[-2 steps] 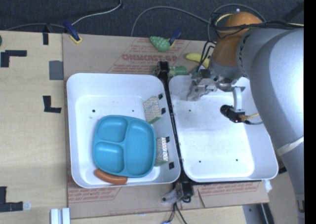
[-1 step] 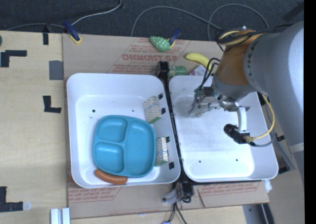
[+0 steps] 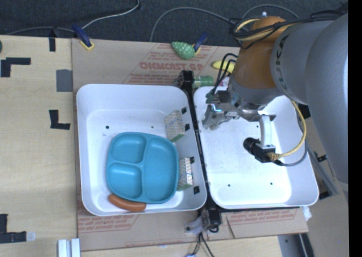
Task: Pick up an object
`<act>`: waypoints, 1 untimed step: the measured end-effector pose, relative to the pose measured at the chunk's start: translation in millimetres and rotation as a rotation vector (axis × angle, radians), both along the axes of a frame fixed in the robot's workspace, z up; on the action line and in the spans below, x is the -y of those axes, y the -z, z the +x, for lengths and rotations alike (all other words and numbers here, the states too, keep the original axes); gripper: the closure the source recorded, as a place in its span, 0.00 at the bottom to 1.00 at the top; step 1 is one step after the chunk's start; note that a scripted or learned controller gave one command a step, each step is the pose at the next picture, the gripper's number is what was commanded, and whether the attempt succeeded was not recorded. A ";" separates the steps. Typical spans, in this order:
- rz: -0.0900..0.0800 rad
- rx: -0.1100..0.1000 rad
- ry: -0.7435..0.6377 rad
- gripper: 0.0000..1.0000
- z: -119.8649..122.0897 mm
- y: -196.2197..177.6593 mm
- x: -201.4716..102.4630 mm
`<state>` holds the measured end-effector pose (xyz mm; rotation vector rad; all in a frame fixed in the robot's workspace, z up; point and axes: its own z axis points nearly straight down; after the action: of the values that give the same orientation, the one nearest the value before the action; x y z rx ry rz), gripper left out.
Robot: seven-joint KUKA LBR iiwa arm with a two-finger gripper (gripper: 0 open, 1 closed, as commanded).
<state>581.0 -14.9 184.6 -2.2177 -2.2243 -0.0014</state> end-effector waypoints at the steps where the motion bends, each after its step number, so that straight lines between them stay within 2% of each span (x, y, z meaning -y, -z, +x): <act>1: 0.000 -0.002 0.000 1.00 -2.7 0.8 -67.2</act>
<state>578.3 52.3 183.8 -2.2166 -2.2238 0.0010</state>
